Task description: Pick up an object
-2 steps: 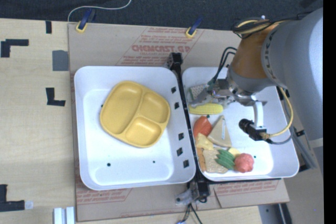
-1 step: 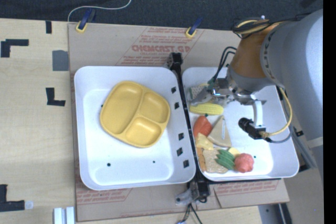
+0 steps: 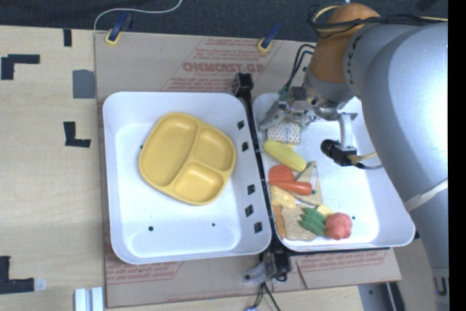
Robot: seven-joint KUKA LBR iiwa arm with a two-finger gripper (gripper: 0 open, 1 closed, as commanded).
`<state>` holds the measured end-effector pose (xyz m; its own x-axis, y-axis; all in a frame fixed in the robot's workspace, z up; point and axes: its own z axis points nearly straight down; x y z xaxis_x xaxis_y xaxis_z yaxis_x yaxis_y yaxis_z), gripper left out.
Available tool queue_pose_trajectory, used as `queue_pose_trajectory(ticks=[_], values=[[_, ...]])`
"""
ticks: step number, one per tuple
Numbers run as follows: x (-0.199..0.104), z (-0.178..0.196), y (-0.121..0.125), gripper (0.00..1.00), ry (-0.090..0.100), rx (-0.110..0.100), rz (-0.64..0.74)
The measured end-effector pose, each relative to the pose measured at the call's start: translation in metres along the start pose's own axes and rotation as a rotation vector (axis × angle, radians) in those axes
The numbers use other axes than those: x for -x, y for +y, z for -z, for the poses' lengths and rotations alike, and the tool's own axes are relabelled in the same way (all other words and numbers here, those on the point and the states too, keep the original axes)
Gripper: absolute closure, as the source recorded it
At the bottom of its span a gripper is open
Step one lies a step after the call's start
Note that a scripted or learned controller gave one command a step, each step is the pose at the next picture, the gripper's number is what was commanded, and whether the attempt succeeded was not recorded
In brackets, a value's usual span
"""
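Note:
My gripper (image 3: pixel 289 113) hangs low over the far left corner of the right bin (image 3: pixel 378 207), under the orange wrist band. Just below it lies a small white and blue checkered item (image 3: pixel 284 133); I cannot tell whether they touch. Nearer along the bin's left side lie a yellow corn cob (image 3: pixel 285 154), a red-orange piece (image 3: pixel 286 178), a tan cracker (image 3: pixel 291 223), a green piece (image 3: pixel 313 221) and a red round fruit (image 3: pixel 338 226). Nothing is visibly held.
The left bin (image 3: pixel 124 229) holds a yellow divided plate (image 3: pixel 188 158). A black divider rail (image 3: pixel 251 156) runs between the two bins. The grey arm (image 3: pixel 408 105) covers the right bin's far right side. A black fitting (image 3: pixel 339 151) with a cable hangs beside the gripper.

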<state>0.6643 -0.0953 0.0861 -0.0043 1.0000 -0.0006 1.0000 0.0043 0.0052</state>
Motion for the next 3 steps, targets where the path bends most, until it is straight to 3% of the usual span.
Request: queue_pose_trajectory(ticks=[1, 2, 3], values=[[0.029, 0.006, -0.053, 0.0, -0.001, -0.01, -0.007], [-0.002, -0.002, 0.004, 0.0, -0.005, -0.014, 0.004], [-0.001, 0.008, 0.003, 1.0, -0.002, -0.008, -0.003]])
